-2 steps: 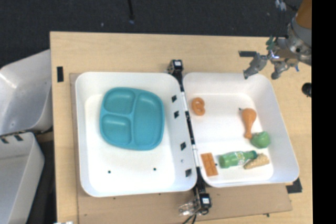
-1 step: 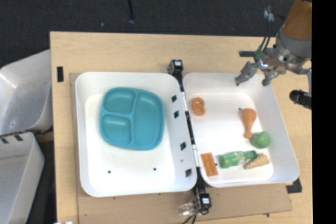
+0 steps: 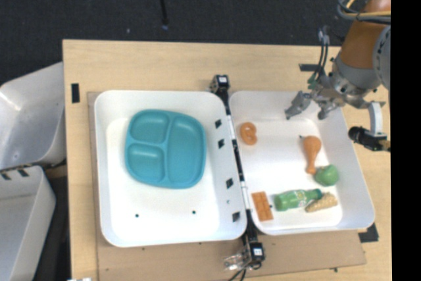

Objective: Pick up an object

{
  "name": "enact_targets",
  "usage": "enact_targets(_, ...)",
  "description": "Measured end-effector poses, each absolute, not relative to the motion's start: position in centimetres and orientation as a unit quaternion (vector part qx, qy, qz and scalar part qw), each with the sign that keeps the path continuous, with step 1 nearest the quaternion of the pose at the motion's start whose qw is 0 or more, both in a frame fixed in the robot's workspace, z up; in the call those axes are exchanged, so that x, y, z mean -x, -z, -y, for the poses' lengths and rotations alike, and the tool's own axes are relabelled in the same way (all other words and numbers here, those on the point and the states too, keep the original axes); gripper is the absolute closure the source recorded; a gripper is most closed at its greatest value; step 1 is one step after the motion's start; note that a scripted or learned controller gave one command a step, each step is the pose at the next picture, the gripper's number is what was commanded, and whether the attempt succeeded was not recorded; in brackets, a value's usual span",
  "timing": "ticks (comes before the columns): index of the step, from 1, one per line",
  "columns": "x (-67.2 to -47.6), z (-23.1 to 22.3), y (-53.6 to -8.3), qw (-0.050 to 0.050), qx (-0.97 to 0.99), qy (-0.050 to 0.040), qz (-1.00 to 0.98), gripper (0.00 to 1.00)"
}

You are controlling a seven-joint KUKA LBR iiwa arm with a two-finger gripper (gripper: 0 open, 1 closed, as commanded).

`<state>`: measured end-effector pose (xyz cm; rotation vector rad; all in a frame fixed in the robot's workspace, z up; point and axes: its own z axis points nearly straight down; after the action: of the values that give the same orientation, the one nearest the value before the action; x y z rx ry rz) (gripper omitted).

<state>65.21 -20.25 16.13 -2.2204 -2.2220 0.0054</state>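
Note:
My gripper (image 3: 309, 108) hangs over the back edge of the right bin (image 3: 283, 122), fingers spread apart with nothing between them. Below it in the bin lie an orange carrot-like piece (image 3: 312, 152) and a green round item (image 3: 326, 175). A small orange round object (image 3: 248, 133) sits near the bin's left wall. Along the front lie a green bottle (image 3: 296, 199), an orange block (image 3: 262, 205) and a tan corn-like piece (image 3: 321, 204).
The left bin (image 3: 118, 220) holds a teal divided plate (image 3: 164, 148). A black-clipped divider (image 3: 231, 154) runs between the bins. The wooden bench (image 3: 131, 62) surrounds both. The arm's grey wrist with orange band (image 3: 358, 49) stands at the right.

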Motion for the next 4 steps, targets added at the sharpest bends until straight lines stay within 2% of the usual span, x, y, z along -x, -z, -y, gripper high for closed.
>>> enact_targets(1,-65.4,20.9,-11.8,0.0,0.707,-0.0018,0.707,0.0)
enact_targets(2,-65.6,21.0,-13.3,-0.004,0.707,-0.0002,0.707,1.0)
enact_targets(4,-66.1,20.6,-21.7,-0.002,0.706,0.0014,0.709,1.0)
